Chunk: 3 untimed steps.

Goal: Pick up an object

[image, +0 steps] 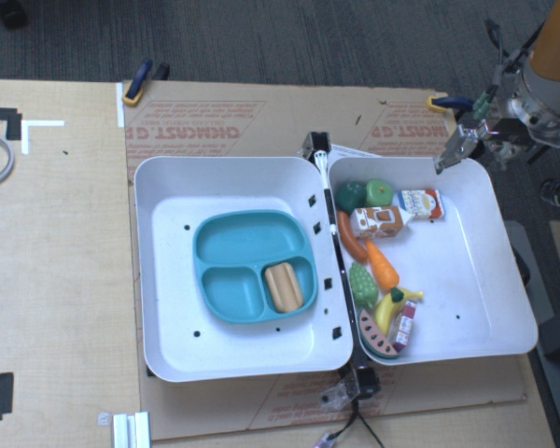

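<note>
The approach step is judged in hand: the gripper [451, 152] is poised at the right bin's [490, 278] one o'clock rim; finger state cannot be told. A descent toward the toys is needed.

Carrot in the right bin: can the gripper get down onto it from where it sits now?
Probably yes. The gripper hangs above the right bin's far corner, with open bin floor between it and the carrot. The carrot lies on top of the pile, but the sausage and milk carton crowd it.
</note>
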Motion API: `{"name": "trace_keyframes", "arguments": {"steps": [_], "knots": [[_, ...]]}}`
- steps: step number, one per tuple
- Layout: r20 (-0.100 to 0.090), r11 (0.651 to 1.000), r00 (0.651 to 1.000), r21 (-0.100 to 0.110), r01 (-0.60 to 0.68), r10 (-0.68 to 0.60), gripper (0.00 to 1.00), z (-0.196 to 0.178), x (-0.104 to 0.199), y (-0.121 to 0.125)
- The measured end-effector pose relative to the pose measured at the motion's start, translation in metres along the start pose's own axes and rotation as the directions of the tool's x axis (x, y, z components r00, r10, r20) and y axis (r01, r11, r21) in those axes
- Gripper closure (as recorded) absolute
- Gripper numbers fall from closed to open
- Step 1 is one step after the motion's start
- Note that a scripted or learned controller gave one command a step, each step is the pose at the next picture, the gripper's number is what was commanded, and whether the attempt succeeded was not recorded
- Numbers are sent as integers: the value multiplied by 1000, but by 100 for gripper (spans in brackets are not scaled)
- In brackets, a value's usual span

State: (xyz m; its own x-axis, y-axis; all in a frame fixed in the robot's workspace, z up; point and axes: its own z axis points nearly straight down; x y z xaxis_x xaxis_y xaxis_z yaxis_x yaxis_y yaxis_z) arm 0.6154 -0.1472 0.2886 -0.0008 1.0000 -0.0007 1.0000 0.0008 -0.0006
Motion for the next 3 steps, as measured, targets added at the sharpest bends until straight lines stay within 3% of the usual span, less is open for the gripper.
{"name": "trace_keyframes", "arguments": {"steps": [1, 2, 3], "knots": [[1, 1000, 1000, -17, -3, 3, 0, 175, 34, 17], [0, 1000, 1000, -20, -2, 2, 100, 163, 35, 18], [1, 1000, 1000, -3, 3, -3, 100, -121, 37, -25]]}}
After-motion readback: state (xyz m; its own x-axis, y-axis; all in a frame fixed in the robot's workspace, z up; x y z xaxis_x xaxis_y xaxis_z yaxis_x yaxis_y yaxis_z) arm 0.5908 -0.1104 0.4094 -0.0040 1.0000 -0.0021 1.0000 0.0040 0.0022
